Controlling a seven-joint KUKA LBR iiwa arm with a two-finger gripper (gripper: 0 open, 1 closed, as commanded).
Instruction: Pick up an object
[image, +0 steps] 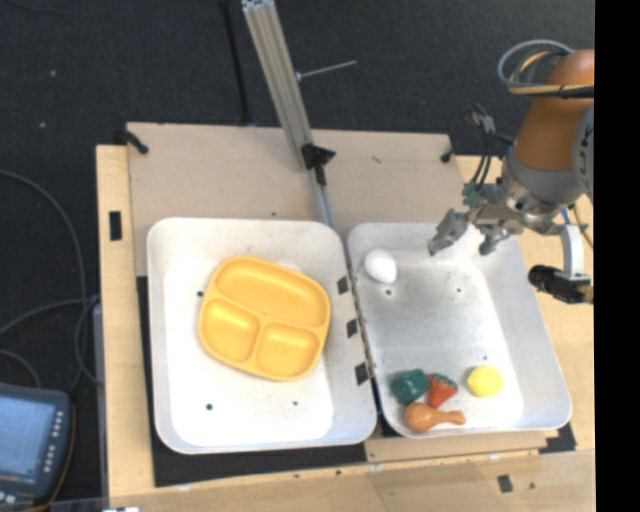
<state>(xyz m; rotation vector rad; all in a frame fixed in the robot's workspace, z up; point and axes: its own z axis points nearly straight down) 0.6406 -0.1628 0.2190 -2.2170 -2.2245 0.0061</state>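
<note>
Sitting in the right bin (520, 330) are the candidates for a pick: a white egg-like ball (380, 266) up near the far left corner, and down along the near edge a little cluster, a dark green piece (408, 385) touching a small red piece (441, 384), with an orange drumstick-shaped toy (433, 418) just in front of them and a yellow ball (485, 381) just to their right. None of them is lifted; all rest on the bin floor.

Up at the far right of that same bin, the gripper (470, 238) hangs over the rim area, its two grey fingers spread apart with nothing between them. It is well apart from the near cluster and some way right of the white ball. Behind it, the arm (550, 140) shows its orange band and grey wrist.

Over in the left bin (170, 300), a yellow divided tray (265, 317) with three compartments lies tilted across the middle. A slanted metal post (285, 90) rises from behind the bins, and the tan bench (200, 170) carries it all.
</note>
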